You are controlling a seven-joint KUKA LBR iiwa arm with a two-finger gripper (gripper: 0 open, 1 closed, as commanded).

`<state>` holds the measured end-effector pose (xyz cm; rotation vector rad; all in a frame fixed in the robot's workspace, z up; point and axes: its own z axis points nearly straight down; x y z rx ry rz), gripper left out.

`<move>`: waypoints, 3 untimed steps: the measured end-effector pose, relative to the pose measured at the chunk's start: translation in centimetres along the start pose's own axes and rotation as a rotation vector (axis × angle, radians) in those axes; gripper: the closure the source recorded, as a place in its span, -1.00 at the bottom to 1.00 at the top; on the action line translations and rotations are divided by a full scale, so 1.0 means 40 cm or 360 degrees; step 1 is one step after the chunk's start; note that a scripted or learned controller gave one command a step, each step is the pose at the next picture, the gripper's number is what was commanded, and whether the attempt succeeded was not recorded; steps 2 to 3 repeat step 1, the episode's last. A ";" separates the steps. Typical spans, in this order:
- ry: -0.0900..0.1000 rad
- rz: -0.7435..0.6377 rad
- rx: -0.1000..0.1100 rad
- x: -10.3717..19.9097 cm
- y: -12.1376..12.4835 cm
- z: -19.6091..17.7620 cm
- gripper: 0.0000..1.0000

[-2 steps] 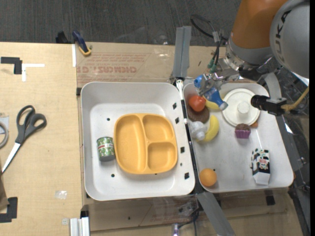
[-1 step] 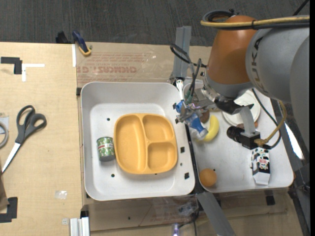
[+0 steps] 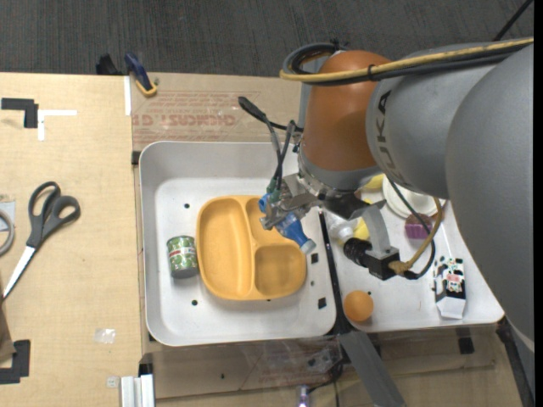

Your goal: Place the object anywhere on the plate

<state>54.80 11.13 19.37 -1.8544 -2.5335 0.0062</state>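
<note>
The tool [image 3: 277,213] hangs over the right rim of the yellow divided plate [image 3: 227,248] in the left bin [image 3: 161,312], with a blue object [image 3: 296,232] just beside it. A small green can [image 3: 181,255] lies left of the plate. An orange ball [image 3: 359,305] and a milk carton [image 3: 450,287] sit in the right bin [image 3: 407,316]. Scissors [image 3: 41,223] rest on the tabletop [image 3: 68,295].

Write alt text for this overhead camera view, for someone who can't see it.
A grey and orange robot arm holds its gripper over a yellow divided plate in the left white bin, with a blue object at its tip. A small green can lies beside the plate.
</note>
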 end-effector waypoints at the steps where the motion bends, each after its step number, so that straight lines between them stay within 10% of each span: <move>1: 0.0000 0.0002 -0.0001 -0.001 0.000 0.000 -1.00; 3: 0.0000 0.0002 -0.0001 -0.001 0.000 0.000 -1.00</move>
